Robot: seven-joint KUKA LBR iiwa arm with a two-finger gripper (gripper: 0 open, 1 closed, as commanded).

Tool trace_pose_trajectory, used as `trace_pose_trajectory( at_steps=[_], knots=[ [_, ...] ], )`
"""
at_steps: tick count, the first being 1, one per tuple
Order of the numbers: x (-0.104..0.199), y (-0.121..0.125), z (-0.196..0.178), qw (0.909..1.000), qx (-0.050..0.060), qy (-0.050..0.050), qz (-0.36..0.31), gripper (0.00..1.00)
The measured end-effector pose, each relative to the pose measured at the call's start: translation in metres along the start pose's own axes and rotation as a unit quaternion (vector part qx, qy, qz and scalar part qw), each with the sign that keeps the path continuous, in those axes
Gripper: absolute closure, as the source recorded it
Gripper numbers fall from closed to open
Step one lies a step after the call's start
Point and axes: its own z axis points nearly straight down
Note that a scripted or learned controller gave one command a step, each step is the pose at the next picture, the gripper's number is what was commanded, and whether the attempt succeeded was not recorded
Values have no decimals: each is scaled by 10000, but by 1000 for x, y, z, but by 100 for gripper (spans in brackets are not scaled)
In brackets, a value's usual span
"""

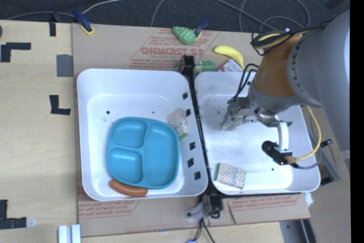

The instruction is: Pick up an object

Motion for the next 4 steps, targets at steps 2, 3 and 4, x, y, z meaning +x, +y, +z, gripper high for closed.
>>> trace_pose_trajectory(
  at_steps=[2,3,4],
  knots=[
    [-47,20,-77,10000,28,8,1,0],
    [3,28,-51,10000,33,15,-10,0],
    [-26,88,-59,10000,24,6,-8,0]
  ],
)
